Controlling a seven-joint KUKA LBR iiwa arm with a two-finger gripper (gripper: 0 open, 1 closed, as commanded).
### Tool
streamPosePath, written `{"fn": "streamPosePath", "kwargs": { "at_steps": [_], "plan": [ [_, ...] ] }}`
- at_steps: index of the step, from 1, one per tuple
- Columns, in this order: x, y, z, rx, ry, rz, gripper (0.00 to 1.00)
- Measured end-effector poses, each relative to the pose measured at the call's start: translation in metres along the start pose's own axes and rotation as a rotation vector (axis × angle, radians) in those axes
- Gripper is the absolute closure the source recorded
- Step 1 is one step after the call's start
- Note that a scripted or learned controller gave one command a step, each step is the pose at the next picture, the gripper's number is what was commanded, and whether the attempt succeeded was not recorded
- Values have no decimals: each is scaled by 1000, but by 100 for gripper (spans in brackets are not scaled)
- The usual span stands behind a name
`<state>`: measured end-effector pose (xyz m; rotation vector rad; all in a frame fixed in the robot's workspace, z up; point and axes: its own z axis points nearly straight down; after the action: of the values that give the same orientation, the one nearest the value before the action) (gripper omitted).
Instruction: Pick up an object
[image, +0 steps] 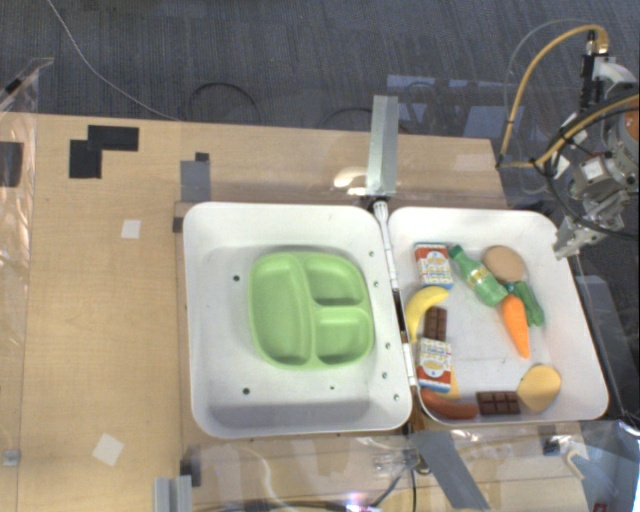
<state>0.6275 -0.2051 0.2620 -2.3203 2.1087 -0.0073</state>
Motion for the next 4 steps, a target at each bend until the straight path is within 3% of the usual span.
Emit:
{"fn": "streamPosePath", "kwargs": {
  "at_steps": [1,2,3,4],
  "plan": [
    [-22,-28,-114,10,2,155,100],
    [-23,-29,-124,14,-2,155,100],
    [3,-42,-27,-6,-4,-11,100],
    [-4,-43,-5,0,0,-160,100]
  ]
}}
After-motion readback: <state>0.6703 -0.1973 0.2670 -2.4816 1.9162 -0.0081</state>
